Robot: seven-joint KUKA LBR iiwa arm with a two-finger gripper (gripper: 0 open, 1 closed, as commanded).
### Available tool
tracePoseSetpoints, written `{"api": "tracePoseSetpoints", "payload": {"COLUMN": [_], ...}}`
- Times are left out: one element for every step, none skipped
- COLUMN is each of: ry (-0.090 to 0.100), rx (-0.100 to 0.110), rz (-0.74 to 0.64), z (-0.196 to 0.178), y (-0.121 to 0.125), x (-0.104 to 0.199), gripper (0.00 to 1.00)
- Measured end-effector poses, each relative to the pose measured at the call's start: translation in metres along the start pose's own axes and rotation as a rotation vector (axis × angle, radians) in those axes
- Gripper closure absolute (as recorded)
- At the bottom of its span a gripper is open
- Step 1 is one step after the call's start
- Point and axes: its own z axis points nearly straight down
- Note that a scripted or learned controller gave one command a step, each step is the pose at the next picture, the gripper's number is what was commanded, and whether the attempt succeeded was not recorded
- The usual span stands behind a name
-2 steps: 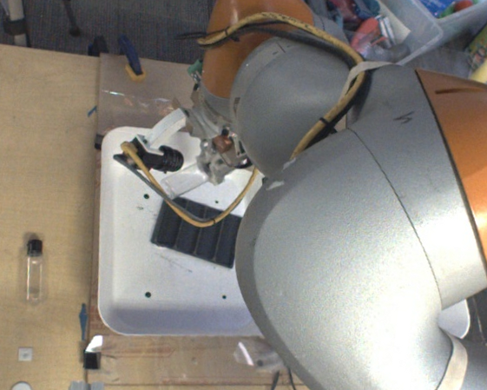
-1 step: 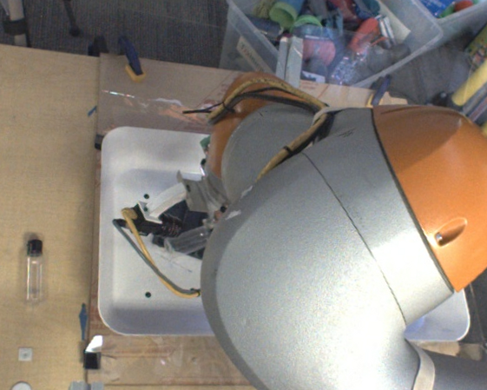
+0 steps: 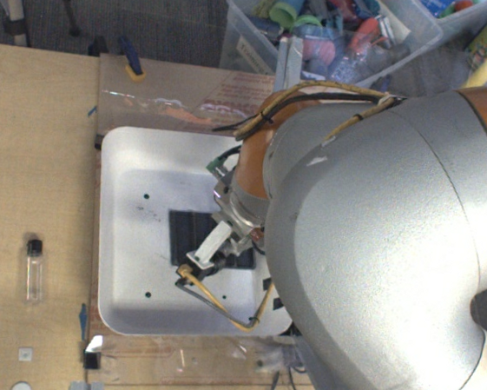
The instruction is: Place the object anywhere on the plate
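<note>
Hanging low over the white bin [image 3: 133,168], the pincer [image 3: 241,231] is masked by the arm [image 3: 377,249], its state impossible to tell; a flat black square [image 3: 189,232] lies just beside it.

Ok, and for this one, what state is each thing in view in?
white bin: upright on the bench, right part hidden under the arm.
black square plate: flat on the bin floor, right edge covered by the wrist.
glass vial: capped, lying on the bench left of the bin.
clear tub: open, full of toys.
arm: reaching low over the bin.
</note>
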Motion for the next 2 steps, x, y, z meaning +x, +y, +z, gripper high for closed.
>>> {"api": "tracePoseSetpoints", "payload": {"ry": [-0.029,-0.016], "rx": [-0.008,-0.018], "rz": [-0.173,0.162], "z": [-0.048,0.007], "y": [-0.071,-0.12], "x": [0.035,-0.011], "gripper": [1.0,1.0]}}
